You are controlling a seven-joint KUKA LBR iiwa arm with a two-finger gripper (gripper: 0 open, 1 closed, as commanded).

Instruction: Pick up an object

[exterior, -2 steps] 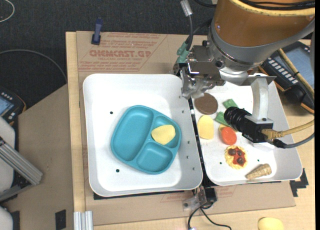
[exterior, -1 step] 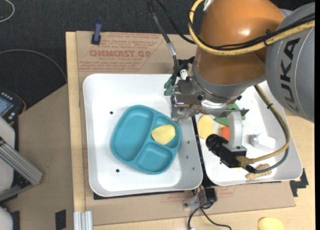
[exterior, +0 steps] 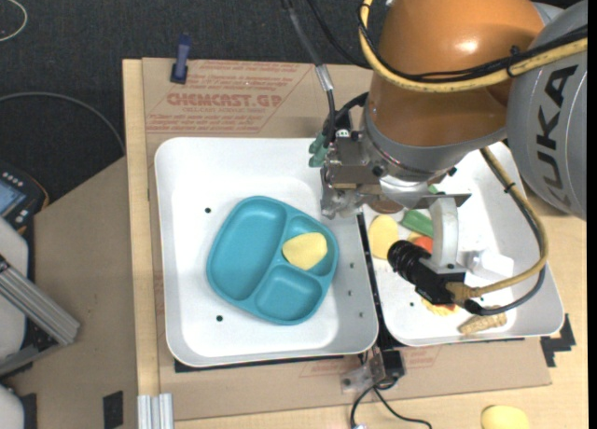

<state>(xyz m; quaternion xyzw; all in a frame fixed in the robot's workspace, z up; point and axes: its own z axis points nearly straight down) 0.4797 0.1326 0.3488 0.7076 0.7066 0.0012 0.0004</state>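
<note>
- While the gripper (exterior: 343, 196) is hanging over the shared wall between the left bin (exterior: 182, 231) and the right bin (exterior: 527, 301), I am judging the pick as not yet begun. The wrist is hiding its underside, so I am not able to tell how far it is open, and nothing is showing in its grasp.
- The likeliest target is lying at 7 o'clock from the gripper: a yellow piece (exterior: 304, 249), sitting in the 3 o'clock compartment of the blue plate (exterior: 241, 255), which is resting in the left bin.
- A yellow item (exterior: 382, 229) is lying at 5 o'clock from the gripper, in the right bin, crowded by a green bit (exterior: 418, 222) and an orange bit (exterior: 424, 243). That one is looking harder to isolate.
- Going for the yellow piece, the gripper should be centring over it before descending, then closing across its narrower side.
- The plate's rim and dividers are standing close around the piece, so a descent landing on a ridge is risking a tipped or shoved plate.
- Lifting straight up is giving the clearest check of a hold.
</note>
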